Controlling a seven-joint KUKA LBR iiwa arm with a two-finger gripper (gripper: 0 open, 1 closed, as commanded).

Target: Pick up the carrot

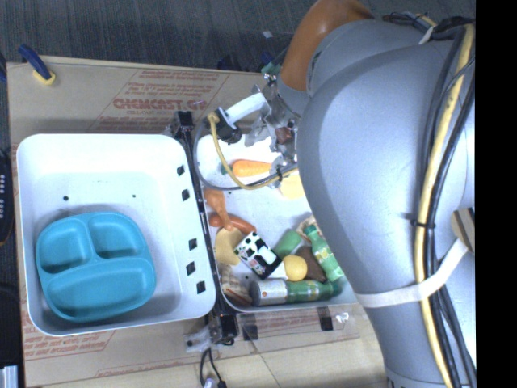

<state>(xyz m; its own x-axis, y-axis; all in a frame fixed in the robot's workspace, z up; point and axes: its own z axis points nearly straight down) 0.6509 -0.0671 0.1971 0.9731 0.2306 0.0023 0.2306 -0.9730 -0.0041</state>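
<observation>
Landmark: right bin [212, 162], white, shallow, largely covered by the arm.

Item 1. Arm [380, 160]: grey, bulky, with an orange band [311, 35] at its upper end in the view. It lies over the right side of the right bin and hides most of that bin's floor.

Item 2. Gripper [271, 148]: at the upper part of the right bin, below the orange band. Whether its fingers are apart, together or clamped on anything cannot be told; cabling and metal parts crowd the spot.

Item 3. Carrot [250, 168]: orange, lying roughly level, in the upper part of the right bin, just beside the gripper. Contact with the gripper cannot be judged.

Item 4. Yellow cable [230, 172]: loops around the carrot's left end, over the upper part of the right bin.

Item 5. Black-and-white toy [257, 253]: spotted, in the lower half of the right bin.

Item 6. Lemon [296, 268]: yellow, round, just right of the toy in the right bin.

Item 7. Green bottle [295, 291]: lying along the lower wall of the right bin, below the lemon.

Item 8. Left bin [97, 156]: white, touching the right bin's left wall.

Item 9. Blue tray [95, 265]: three compartments, in the lower part of the left bin, well apart from the right bin's contents.
</observation>
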